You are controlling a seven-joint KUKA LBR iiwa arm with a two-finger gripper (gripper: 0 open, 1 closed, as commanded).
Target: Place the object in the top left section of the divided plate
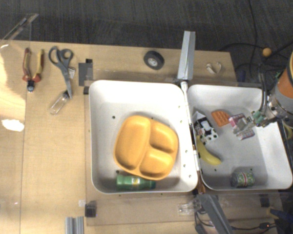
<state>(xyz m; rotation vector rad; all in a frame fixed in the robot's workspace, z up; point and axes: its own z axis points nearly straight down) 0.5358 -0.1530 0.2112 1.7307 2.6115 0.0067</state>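
From above, the bench [53, 169] carries two white bins side by side. The left bin [102, 130] sits at the middle of the frame and holds the divided plate [146, 146], a rounded yellow-orange dish with three hollows: one long section along its left side and two smaller ones on the right, the whole dish turned a little so its corners point off-square. A green bottle [135, 182] lies on its side just below the plate, partly tucked under its lower rim, against the bin's bottom wall.

The right bin [276, 155] holds the loose things. A banana [208, 153] lies near its left wall, slanting down to the right. Just above it is a small black-and-white toy [203, 128], and beside that an orange block [220, 117]. A green can [242, 178] lies on its side near the bin's lower edge, well apart from the rest.

The gripper [244, 126] hangs over the upper middle of the right bin, reaching in from the right; it looks pale and pinkish, and whether its fingers are apart or together cannot be told, nor whether anything sits between them. The arm [289, 89] with its orange band shows at the right edge.

On the bench at upper left lie scissors [63, 67] and pliers [31, 67]; a roll of tape [154, 59] sits above the left bin.
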